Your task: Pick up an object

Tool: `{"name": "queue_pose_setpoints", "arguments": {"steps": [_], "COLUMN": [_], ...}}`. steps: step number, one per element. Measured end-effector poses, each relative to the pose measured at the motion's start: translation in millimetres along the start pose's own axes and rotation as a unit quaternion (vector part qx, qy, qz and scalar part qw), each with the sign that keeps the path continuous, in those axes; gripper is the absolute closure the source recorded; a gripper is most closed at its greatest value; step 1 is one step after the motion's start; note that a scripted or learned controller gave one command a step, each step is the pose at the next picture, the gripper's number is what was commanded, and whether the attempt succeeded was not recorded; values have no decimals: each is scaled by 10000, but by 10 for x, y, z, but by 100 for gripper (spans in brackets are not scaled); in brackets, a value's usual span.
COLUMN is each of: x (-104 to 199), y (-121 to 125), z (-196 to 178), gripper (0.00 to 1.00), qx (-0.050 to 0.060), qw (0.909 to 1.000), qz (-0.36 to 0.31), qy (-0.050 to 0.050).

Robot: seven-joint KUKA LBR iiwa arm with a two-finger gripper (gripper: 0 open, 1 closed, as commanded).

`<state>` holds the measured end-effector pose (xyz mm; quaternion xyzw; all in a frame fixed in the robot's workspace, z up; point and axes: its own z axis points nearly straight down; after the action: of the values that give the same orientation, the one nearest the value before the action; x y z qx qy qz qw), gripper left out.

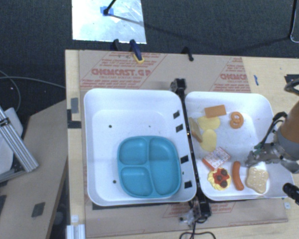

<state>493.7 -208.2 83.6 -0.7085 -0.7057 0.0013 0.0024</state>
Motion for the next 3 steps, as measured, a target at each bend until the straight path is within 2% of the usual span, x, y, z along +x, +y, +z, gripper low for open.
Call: {"name": "queue_pose_setpoints", "arguments": {"steps": [1, 3], "x": [19, 21], "y": [-65, -62], "z": [-9, -9], "gripper": [100, 100], "qx": [-42, -45], "qw": [10000, 10000], "qz": [-24, -17], "qy": [-10, -8]}}
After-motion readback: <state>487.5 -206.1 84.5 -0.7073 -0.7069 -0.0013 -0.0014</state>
